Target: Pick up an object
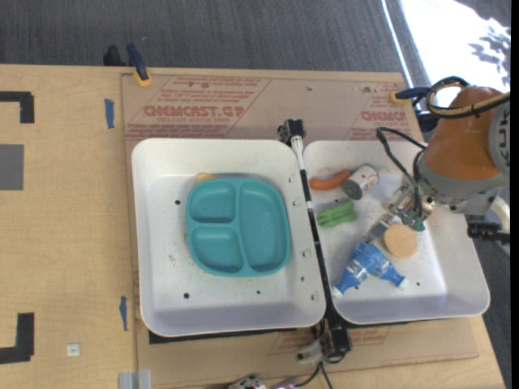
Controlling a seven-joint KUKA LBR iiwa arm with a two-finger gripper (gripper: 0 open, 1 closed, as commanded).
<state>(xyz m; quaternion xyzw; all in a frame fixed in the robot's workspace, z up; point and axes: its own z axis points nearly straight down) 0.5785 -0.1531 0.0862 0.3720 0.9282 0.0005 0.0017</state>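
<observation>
Where gripper (388, 221) hovers — round tan disc (400, 242), flat, just beside.

We note two bins (154, 217) of smooth white plastic, faintly glossy. The teal divided plate (239, 225) looks like matt moulded plastic. Bench top (57, 241): pale wood or fibreboard, matt. The brown sheet (243, 108) beneath the bins looks like printed protective paper. The blue bottle (366, 267) seems shiny, translucent plastic. The tan disc (400, 243) appears matt, its material unclear. Arm's orange band (462, 140): smooth, satin sheen.
</observation>
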